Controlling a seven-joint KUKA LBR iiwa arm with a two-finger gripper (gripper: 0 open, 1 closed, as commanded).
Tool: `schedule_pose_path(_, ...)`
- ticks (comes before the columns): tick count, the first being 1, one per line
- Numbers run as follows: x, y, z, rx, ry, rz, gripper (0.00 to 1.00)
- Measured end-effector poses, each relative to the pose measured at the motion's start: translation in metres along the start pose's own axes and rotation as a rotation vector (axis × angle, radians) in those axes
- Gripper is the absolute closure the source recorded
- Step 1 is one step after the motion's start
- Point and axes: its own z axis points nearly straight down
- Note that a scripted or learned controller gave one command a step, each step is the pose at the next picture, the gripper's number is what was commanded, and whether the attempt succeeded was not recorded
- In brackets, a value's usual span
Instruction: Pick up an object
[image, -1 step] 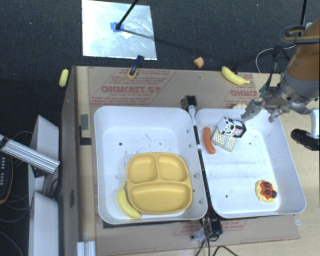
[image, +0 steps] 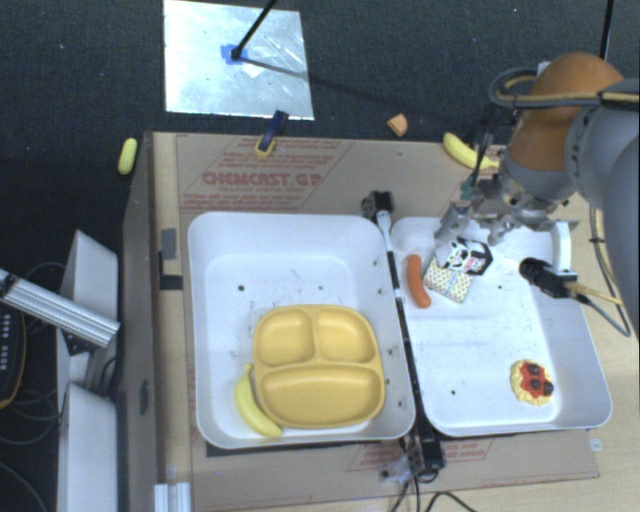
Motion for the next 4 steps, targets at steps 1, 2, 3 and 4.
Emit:
schedule_pose_path(1,0.011,0.007,0.056,-0.004,-0.001,0.003,0.00)
schedule_pose_path(2,0.020,-0.002,0.083,-0.001,-0.001,0.001,0.00)
schedule_pose_path(3,0.020,-0.001,0.071,-0.005,-0.001,-0.001,1.00)
schedule_pose_path(4,0.020,-0.001,0.072,-0.005,-0.001,-0.001,0.00)
